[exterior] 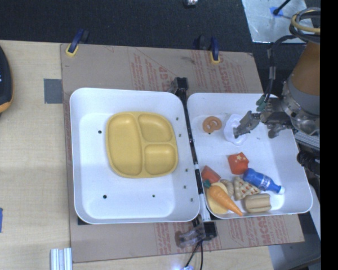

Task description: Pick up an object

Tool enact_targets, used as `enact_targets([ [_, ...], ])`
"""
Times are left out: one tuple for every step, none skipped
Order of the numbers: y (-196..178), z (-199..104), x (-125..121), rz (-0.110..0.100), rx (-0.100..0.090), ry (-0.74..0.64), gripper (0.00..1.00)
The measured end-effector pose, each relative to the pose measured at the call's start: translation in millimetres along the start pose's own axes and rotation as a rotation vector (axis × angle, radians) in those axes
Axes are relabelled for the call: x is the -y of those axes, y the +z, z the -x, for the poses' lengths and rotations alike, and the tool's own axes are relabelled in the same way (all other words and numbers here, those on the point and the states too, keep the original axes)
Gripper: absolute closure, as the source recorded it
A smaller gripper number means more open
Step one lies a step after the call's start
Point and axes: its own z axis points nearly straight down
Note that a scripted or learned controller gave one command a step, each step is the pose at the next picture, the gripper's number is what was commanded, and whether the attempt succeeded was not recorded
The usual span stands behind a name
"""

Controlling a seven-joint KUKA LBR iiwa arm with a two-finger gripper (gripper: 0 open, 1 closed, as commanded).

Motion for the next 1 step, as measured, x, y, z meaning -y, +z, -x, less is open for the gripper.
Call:
enact_targets([
  [122.2, 57.9, -27.8, -0.010, 0.001, 0.004, 0.00],
])
